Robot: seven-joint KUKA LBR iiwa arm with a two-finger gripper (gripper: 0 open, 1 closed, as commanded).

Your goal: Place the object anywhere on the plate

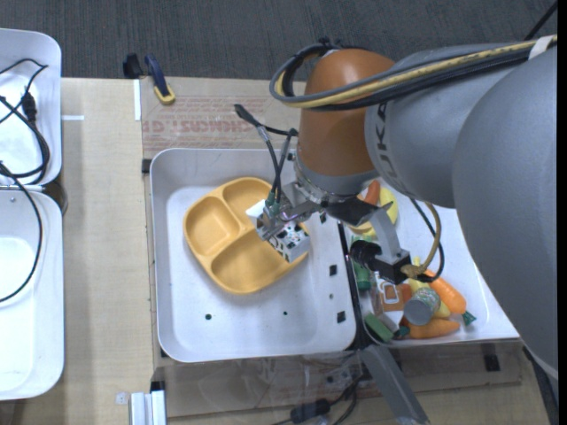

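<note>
Overhead, yellow divided plate (232, 235) lying in left white bin (177, 326), jaws (282, 228) poised over plate's right rim, small black-and-white object (290, 238) at their tips, grip state impossible to tell, toy vegetables (425, 312) heaped in right bin.

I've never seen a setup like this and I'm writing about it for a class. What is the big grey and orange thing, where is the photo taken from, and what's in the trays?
The grey machine with the orange band is a robot arm, reaching in from the right. The one camera looks down at a slant from above the bench. Two shallow white bins sit side by side. The left bin holds a yellow divided plate. The right bin holds a pile of toy-like items, among them an orange carrot. The arm's gripper hangs over the plate's right edge; I can't tell whether it holds anything.
</note>
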